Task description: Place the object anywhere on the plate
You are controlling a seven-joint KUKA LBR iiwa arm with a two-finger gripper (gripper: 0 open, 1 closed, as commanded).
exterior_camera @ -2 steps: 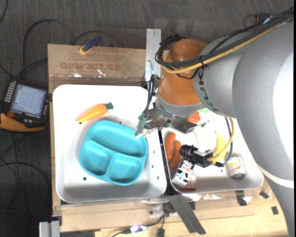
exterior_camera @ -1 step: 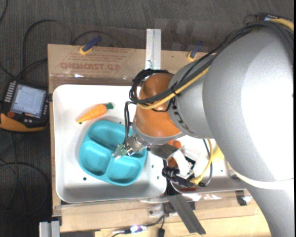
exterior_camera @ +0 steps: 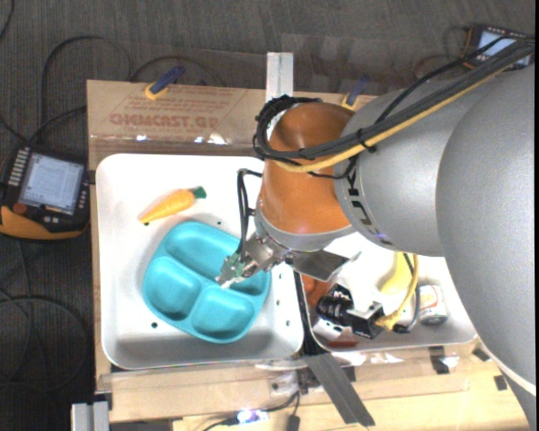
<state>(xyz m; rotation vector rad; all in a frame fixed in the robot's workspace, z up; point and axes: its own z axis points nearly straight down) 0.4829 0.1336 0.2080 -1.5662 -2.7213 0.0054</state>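
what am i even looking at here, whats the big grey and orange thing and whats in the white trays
The picture comes from one camera fixed above a bench, looking down at a slant. The big grey and orange shape is a robot arm reaching in from the right. Its gripper, a small two-finger claw, hangs over a blue divided plate in the left white bin. Whether it holds anything is too small to tell. A toy carrot lies in the same bin, beside the plate. The right bin, mostly hidden by the arm, holds a jumble of small objects, including something yellow.
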